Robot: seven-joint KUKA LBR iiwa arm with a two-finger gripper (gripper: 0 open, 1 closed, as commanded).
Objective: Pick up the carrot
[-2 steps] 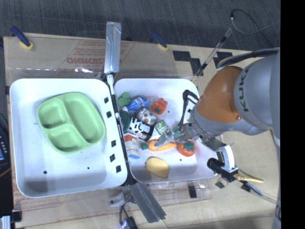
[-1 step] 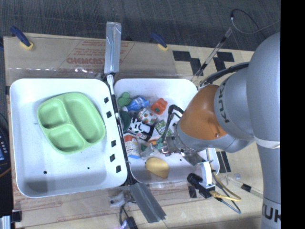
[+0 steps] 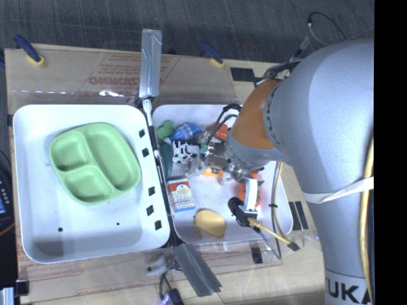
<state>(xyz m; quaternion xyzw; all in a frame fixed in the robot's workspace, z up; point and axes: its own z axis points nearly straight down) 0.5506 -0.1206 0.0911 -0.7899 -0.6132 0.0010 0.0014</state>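
Note:
My gripper [image 3: 205, 154] reaches down into the middle of the right bin [image 3: 287, 218], among a cluster of small items. An orange piece that looks like the carrot [image 3: 249, 193] lies just right of it, partly under the wrist. Another small orange bit [image 3: 220, 132] shows at the gripper's upper right, and I cannot tell what it belongs to. The arm's grey body and orange band [image 3: 251, 122] hide much of the bin's right half.
Around the gripper lie a green item [image 3: 166, 130], a blue item [image 3: 187, 132], a white and black object [image 3: 182, 151], a small printed box [image 3: 181, 196] and a yellow rounded fruit [image 3: 210, 222]. The left bin [image 3: 38, 234] holds a green divided plate [image 3: 95, 162].

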